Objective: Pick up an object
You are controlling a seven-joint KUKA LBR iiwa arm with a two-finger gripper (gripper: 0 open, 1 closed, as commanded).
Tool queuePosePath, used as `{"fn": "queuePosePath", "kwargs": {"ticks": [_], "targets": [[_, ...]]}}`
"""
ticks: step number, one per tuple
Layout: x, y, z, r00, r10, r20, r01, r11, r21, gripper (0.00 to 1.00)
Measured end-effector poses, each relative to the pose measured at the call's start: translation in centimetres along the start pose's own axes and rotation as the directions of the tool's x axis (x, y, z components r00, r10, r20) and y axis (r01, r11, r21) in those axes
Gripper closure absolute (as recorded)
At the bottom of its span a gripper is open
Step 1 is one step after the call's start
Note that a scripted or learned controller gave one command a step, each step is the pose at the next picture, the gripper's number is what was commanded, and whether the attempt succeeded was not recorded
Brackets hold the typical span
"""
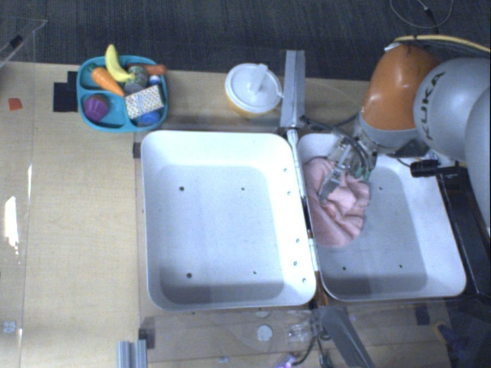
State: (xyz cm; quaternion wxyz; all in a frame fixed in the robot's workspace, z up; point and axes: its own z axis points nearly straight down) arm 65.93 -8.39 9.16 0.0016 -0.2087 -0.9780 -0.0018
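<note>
On the pale wooden bench (pixel 69 228), two white bins sit side by side before dark carpet. In the right bin (pixel 414 274), the gripper (pixel 339 176) rests on a crumpled pink cloth (pixel 339 209) at the bin's far left; finger opening cannot be determined. A blue tray (pixel 86 121) of toy food stands far left.
</note>
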Motion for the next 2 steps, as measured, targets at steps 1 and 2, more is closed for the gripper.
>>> {"fn": "queuePosePath", "kwargs": {"ticks": [1,2], "targets": [[-0.4,0.4,-1.5,1.0,-0.001,0.022,0.001,1.0,-0.009,1.0],[1.4,2.5,-9.6,0.973,0.232,0.014,-0.232,0.973,-0.006,1.0]]}}
